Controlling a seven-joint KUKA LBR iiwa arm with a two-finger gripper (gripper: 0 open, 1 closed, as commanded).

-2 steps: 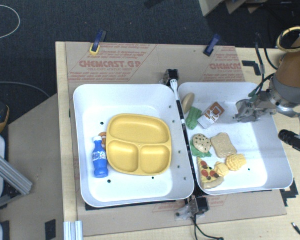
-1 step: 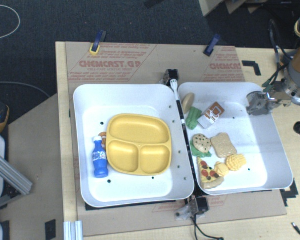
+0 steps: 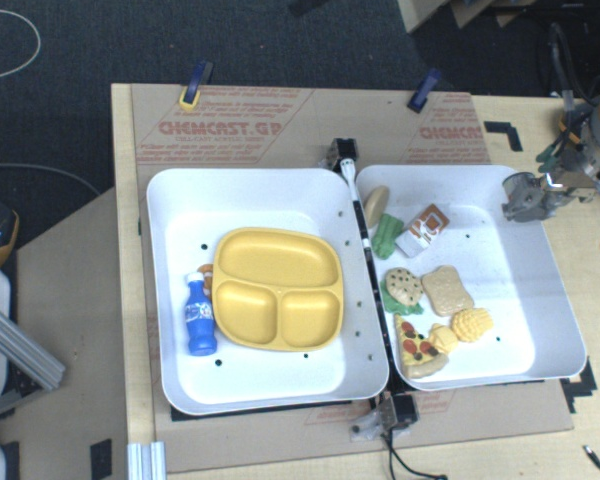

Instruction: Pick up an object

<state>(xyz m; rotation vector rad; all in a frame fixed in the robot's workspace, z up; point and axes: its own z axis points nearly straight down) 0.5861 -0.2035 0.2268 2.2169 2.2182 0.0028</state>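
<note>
While the gripper [image 3: 521, 198] hung at the right bin's [image 3: 540, 298] two o'clock rim, apparently holding nothing, its finger spread too blurred to tell, any descent risked clipping that rim. Crowded food toys, cookie [image 3: 403, 286], corn [image 3: 470, 323] and pizza slice [image 3: 416, 348], sat toward seven o'clock, inviting a double grab. At nine o'clock, the left bin [image 3: 170, 208] held a yellow tray [image 3: 277, 288] and blue bottle [image 3: 199, 315].

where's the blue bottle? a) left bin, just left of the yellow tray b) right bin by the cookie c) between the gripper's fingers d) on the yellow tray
a: the blue bottle lies in the left bin, against the left edge of the yellow tray; the gripper is over the right bin's far right corner.
</note>
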